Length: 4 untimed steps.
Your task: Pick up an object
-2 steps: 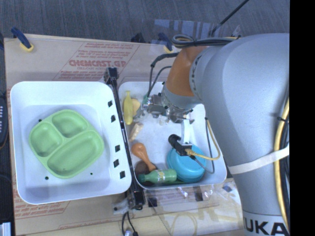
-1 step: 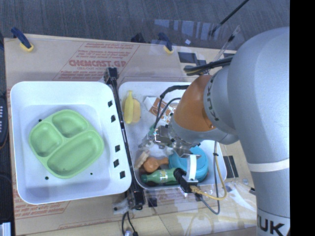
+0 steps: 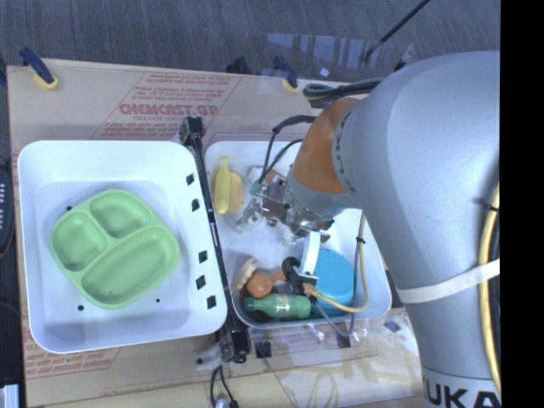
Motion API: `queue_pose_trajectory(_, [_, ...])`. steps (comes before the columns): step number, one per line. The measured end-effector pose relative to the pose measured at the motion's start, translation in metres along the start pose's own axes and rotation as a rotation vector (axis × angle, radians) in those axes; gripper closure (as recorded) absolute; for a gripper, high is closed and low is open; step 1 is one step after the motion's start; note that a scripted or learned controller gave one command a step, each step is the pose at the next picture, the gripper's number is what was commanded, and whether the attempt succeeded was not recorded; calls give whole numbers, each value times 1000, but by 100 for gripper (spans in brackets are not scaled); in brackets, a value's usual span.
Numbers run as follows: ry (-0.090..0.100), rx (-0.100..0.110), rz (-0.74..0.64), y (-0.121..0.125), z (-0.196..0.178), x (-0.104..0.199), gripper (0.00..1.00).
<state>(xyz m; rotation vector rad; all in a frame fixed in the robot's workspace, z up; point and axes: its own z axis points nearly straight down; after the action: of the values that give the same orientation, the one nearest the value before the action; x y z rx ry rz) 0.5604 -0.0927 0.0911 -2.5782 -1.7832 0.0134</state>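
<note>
The grey arm's tool (image 3: pixel 259 204) hangs over the right shallow white bin (image 3: pixel 374 291), its grip unreadable, just beside a yellow plastic banana (image 3: pixel 224 186) at its nine o'clock; a green bottle (image 3: pixel 278 307) lies at six.

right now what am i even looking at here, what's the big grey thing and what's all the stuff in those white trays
The big grey shape is a robot arm with an orange band, reaching in from the right. One fixed camera above the bench looks down at a slant. Its gripper hangs low over the right bin; I cannot tell whether it holds anything. That bin holds a yellow banana, a green bottle, a blue round lid-like object and some small brown items I cannot identify. The left bin holds a green divided plate with three compartments. Its job is to pick up an object.
</note>
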Motion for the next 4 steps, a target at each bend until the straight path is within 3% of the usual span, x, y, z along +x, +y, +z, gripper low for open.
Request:
queue_pose_trajectory(1, [2, -1, 263, 51, -1, -34, 0])
queue_pose_trajectory(2, [22, -13, 486, -55, -4, -41, 0])
queue_pose_trajectory(3, [7, 2, 505, -4, 0, -6, 0])
queue_pose_trajectory(4, [17, 9, 497, -68, -20, -46, 0])
